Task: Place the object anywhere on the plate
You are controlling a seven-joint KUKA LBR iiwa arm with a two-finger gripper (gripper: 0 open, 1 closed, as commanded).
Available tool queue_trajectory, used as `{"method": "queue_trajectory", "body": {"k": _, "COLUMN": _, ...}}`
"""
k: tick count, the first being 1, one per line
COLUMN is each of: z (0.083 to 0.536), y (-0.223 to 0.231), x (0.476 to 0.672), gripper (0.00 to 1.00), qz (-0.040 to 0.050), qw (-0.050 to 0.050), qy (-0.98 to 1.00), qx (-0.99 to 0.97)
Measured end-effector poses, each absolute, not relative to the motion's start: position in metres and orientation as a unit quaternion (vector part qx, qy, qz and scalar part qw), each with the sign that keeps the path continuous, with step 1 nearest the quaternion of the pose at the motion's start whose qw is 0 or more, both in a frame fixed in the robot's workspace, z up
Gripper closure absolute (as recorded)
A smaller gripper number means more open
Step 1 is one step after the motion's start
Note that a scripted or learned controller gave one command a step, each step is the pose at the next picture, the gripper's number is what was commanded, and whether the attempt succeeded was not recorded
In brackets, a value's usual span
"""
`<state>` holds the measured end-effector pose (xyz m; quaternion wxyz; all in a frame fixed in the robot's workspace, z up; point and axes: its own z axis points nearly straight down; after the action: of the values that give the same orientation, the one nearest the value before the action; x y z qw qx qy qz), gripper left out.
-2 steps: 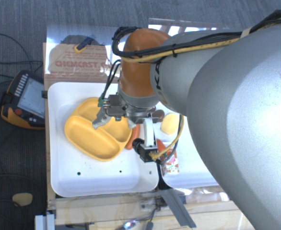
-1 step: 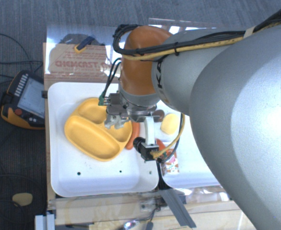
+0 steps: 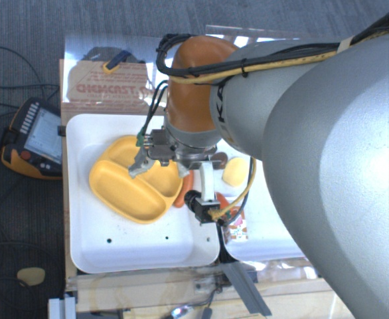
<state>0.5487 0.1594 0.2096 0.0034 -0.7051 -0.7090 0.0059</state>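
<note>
At the centre of the frame the gripper (image 3: 145, 161) hangs low over the yellow plate (image 3: 125, 195), probably to set something down. Whether it is open or closed I cannot tell. An orange object (image 3: 180, 195), likely the task's, lies at the plate's right rim.

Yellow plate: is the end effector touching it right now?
Cannot tell. The camera view looks down at a slant on the end effector, which overlaps the yellow plate, so neither contact nor a gap in height shows plainly.

Grey arm (image 3: 314, 111) reaches from view's right, pincer (image 3: 153, 157) pointing downward
</note>
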Motion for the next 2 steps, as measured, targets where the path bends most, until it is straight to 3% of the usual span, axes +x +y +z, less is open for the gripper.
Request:
{"method": "queue_trajectory", "body": {"k": 1, "z": 0.2095, "y": 0.1594, "x": 0.5487, "gripper": 0.0, "qz": 0.0059, "qw": 0.003, "qy": -0.709, "qx": -0.705}}
{"method": "queue_trajectory", "body": {"k": 2, "z": 0.2175, "y": 0.1597, "x": 0.5485, "gripper": 1.0, "qz": 0.0074, "qw": 0.005, "qy": -0.709, "qx": -0.705}}
